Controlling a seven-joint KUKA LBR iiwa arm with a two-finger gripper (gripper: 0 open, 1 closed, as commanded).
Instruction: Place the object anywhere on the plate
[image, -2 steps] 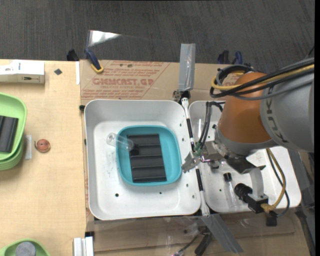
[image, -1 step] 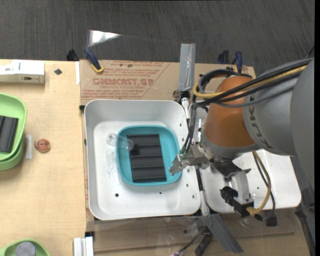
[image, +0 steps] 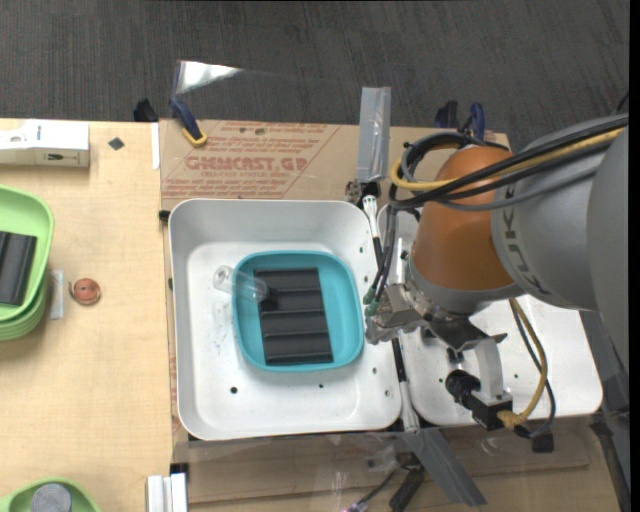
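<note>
Your plate (image: 345, 300) is the teal one, sitting near the middle of the left bin (image: 200, 390), with bare white floor all round it (widest along the near side and the left). A black ribbed slab (image: 295, 315) covers most of the plate's well, leaving only a thin teal margin inside the rim. A small clear piece (image: 243, 283) lies at the plate's upper left corner, straddling the rim: part of it is over the teal, part over the bin floor. It touches or just overlaps the slab's corner; you cannot tell which, since it is see-through.

The arm (image: 470, 240) comes in from the right, and its orange band hangs above the wall shared by the two bins. The wrist hardware under it sits right at that wall, just beside the plate's right edge. You cannot tell how the jaws stand, or whether they hold anything, because the wrist hides them. The arm covers much of the right bin (image: 570, 390), and black and yellow cables (image: 530, 350) loop down over its floor.

Behind the left bin a cardboard sheet (image: 250, 160) lies flat on the bench (image: 100, 400). To the left, well apart from the bins, you see a green tray (image: 30, 220) at the frame edge and a small round orange thing (image: 86, 291).
</note>
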